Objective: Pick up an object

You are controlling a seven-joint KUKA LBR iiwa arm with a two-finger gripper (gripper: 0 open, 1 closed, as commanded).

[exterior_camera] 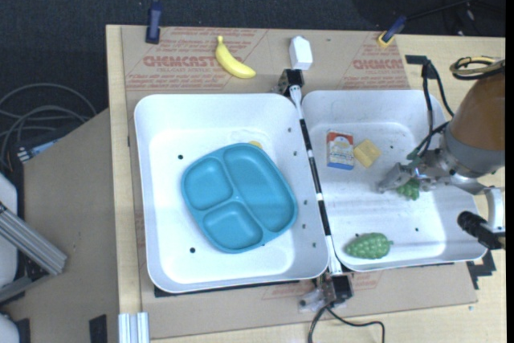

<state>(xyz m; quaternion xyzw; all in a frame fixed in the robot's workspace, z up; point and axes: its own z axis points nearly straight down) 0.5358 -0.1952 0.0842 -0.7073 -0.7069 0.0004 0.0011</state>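
1. The right bin [418, 104] holds a small carton [340, 150] and a yellow block [367, 153] near its far wall, and a green grape bunch [369, 246] by its near rim; the floor between them is bare.
2. The left bin [152, 173] carries a blue divided plate [237, 197] at its centre, with white margin all round.
3. A banana [233, 62] lies on the worktop [193, 60] beyond the bins.
4. The pincer [399, 181] sits low in the right bin, touching or just beside a small green item [411, 191]; its opening is too blurred, so I cannot tell its state.
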